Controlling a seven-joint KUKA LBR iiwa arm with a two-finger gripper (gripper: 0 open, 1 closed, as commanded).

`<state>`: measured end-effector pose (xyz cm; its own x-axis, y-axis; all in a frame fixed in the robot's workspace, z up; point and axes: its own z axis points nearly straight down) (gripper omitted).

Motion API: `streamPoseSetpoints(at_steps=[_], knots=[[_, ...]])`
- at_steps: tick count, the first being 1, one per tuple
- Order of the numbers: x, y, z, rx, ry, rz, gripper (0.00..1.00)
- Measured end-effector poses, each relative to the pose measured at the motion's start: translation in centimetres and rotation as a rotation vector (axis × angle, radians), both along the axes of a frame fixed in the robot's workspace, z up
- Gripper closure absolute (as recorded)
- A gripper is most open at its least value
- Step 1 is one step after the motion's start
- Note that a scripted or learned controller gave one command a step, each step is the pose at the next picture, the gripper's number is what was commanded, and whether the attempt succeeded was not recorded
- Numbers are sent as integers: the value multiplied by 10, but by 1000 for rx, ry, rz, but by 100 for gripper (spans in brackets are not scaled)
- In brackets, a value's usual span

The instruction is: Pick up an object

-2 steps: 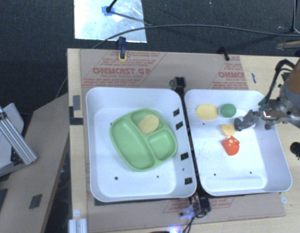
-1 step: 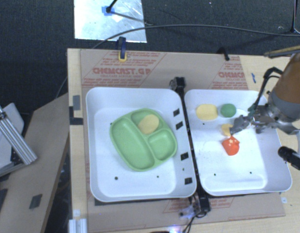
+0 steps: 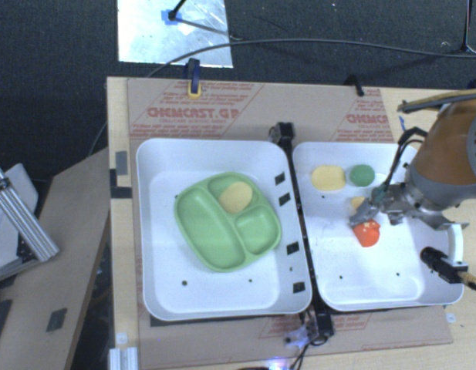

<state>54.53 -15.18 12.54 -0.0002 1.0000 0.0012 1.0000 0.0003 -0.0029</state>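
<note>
"CHEMCAST GP" is printed on the brown board [image 3: 193, 112]. The green tray [image 3: 214, 233] holds a yellow piece [image 3: 237, 197]; the gripper [image 3: 368, 215] clamps an orange object [image 3: 367, 236].

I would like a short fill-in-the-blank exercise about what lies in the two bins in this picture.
1. The green divided plate lies in the ____ bin.
2. One compartment of that plate holds a ____ object.
3. The gripper is right above the ____ object in the right bin.
4. Beside the yellow object in the right bin lies a round ____ one.

Missing words: left; yellow; orange; green
</note>
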Motion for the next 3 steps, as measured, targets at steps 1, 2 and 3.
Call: streamPoseSetpoints(at_steps=[1,2,3], knots=[[2,-1,14,-3,-6,0,100],[-3,-7,75,-4,-11,-1,100],[-1,-8,129,-3,-11,4,100]])
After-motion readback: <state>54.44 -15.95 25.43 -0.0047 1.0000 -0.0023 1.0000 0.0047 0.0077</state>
